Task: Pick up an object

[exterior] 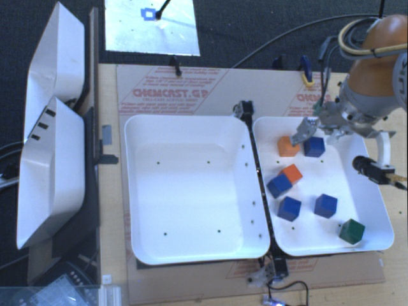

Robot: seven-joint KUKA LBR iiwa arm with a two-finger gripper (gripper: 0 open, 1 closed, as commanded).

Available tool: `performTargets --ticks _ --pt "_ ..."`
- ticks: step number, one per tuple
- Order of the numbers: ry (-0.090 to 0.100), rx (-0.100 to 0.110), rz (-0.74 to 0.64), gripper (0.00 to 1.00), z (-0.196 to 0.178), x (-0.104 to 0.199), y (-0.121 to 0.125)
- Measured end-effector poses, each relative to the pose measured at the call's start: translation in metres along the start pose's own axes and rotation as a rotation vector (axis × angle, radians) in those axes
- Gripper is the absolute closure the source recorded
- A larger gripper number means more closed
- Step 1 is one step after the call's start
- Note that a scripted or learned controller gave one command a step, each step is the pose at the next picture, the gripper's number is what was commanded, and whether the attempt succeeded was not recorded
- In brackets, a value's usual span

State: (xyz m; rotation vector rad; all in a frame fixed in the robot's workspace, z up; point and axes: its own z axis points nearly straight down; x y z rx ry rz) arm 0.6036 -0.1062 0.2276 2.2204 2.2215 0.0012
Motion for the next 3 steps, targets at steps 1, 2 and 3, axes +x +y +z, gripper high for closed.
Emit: performTargets --ticks 1,2,3 --pt "0.001 0.012 0.001 0.00 0.143 0.020 -0.085" --pt "0.000 -0.001 0.001 1.00 0.127 0.020 -0.081" --pt "0.000 0.000 0.001 0.00 0.127 0.020 -0.081"
